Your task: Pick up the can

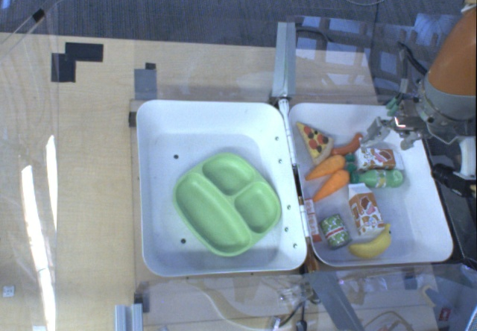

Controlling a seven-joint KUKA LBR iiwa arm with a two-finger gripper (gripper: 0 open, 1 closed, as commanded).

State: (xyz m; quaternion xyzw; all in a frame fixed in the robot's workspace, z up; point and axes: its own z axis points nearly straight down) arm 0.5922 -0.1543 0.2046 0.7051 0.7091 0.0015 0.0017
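Note:
The can is small and green with a red and white label. It lies near the front left of the right bin, beside a banana. My gripper hangs over the back of the same bin, just above a small carton, far behind the can. Its fingers are spread open and hold nothing. The orange band of the arm is at the right edge.
The right bin also holds a pizza slice, two carrots, a sausage, a juice box and a green item. A green divided plate lies in the left bin.

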